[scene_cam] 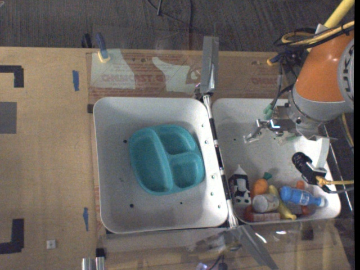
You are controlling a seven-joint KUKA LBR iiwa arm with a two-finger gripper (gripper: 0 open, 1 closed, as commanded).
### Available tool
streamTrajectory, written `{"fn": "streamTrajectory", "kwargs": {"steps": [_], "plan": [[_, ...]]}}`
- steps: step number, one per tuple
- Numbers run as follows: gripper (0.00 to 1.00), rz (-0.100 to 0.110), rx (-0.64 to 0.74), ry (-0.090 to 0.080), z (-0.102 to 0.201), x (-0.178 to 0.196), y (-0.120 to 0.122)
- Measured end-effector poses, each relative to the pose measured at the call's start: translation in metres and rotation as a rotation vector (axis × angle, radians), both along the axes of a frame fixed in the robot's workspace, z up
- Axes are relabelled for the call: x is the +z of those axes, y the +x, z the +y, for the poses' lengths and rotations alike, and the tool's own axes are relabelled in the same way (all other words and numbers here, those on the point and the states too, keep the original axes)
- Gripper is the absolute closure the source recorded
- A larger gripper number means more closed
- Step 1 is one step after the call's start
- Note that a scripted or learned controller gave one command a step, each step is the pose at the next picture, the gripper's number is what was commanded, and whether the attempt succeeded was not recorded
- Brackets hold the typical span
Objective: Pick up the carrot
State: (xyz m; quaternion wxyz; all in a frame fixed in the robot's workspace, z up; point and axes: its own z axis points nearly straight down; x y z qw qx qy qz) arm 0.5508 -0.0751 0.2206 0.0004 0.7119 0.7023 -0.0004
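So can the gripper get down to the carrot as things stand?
Probably yes. The carrot lies on top of the pile at the right bin's near edge, its upper side bare, though the cow toy and blue bottle crowd it.

Single fixed camera overhead, slanted down on both bins (112,167).

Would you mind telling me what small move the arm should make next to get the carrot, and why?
Probably shift the hand toward the near edge of the right bin. The carrot lies there among the pile, beside the cow, while the hand hangs over bare floor near the bin's far side.
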Motion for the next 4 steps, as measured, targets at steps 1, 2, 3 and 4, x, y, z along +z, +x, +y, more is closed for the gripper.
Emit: {"fn": "streamTrajectory", "kwargs": {"steps": [1,2,3,4], "plan": [[0.0,0.003,0.337,0.003,-0.013,-0.037,-0.04],[0.0,-0.026,0.287,-0.004,-0.027,-0.108,-0.057],[1.0,-0.023,0.286,0.002,-0.027,-0.097,-0.057],[1.0,0.0,0.075,0.0,-0.013,-0.037,-0.071]]}}
